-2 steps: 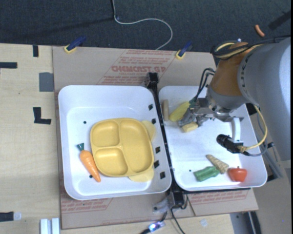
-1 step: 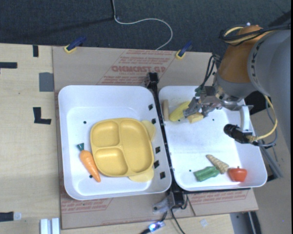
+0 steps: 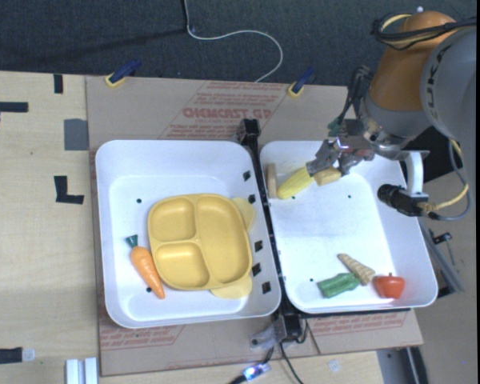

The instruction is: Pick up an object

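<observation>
Gripping: gripper (image 3: 326,169) pinching right end of corn cob (image 3: 295,185), fingers pressed on it, contact visible.
Progress: grasp looks made; lift prob not finished, cob low near floor of right bin (image 3: 420,246), can't tell if touching or just clear.
Left to do: raise clear of bin, confirm no slip.
Cob location: upper-left corner of right bin, just beside divider between bins, tilted, left end lower, right end up in fingers.
Cob look: yellow, short, rounded, pale husk-ish bit at gripped end; smooth plastic toy by look, so prob slippery.
Grip quality: end-hold, not mid-body; judged marginal, could pivot or drop on lift.
Arm: in from right, orange band (image 3: 400,70) above wrist, wrist over top edge of right bin.
Other in right bin: green piece (image 3: 337,285), tan cone (image 3: 356,267) touching it, red tomato-like item (image 3: 390,286) near front-right corner; all well apart from gripper.
Left bin (image 3: 116,174): yellow divided plate (image 3: 200,240), carrot (image 3: 147,270) just beside plate's left edge.
Risk: cob swinging into divider on way up.
</observation>
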